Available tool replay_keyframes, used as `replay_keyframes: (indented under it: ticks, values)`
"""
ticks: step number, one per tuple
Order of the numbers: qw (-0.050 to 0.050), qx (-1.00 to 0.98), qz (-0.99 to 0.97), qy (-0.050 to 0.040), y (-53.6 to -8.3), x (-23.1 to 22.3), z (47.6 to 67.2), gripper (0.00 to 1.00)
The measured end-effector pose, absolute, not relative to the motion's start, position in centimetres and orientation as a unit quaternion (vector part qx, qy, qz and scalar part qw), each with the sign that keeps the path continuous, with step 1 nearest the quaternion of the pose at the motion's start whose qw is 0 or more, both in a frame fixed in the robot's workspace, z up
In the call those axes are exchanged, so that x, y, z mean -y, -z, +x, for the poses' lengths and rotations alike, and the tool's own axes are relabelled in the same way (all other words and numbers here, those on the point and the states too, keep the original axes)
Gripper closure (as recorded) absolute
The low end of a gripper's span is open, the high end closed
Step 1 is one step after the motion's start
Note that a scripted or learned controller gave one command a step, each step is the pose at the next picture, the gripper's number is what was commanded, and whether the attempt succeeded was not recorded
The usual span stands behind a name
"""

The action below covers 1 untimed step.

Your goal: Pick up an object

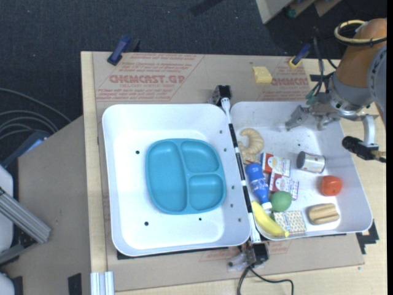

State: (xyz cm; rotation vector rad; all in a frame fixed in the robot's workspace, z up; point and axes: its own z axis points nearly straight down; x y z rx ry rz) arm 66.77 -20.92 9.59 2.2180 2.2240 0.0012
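In the upper right of the frame, the pincer (pixel 310 117) hangs over the far end of the right bin (pixel 356 217), its 2 fingers spread apart with nothing between them. Every candidate for the pick lies below it in the frame, toward the near end of that bin. Closest is the small silver can (pixel 311 162), on its side with its long axis running roughly left to right, just below the pincer. To the pincer's lower left sits the curled pastry (pixel 250 141), close to the wall between the 2 bins. Further down are the red ball (pixel 331 185), the bread roll (pixel 323 213) with its long axis left to right, the green ball (pixel 280 201), the blue bottle (pixel 256 182) lying lengthwise along the bin wall, the red-and-white cartons (pixel 279 174) and the banana (pixel 268 220) in the lower left corner. My guess is the can or pastry is the easiest reach, since both lie apart from the crowded cluster. The left bin (pixel 123 134) holds a blue divided tray (pixel 184 176). Both bins rest on a brown printed board (pixel 147 77) atop the table, where a yellow block (pixel 262 74) sits beyond the bins; dark carpet surrounds everything.
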Motion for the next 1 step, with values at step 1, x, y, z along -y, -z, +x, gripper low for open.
replay_keyframes:
  ticks: [1]
  values:
    - [0.002,-0.708,0.706,-0.0009,-10.67,20.95,66.85,1.00]
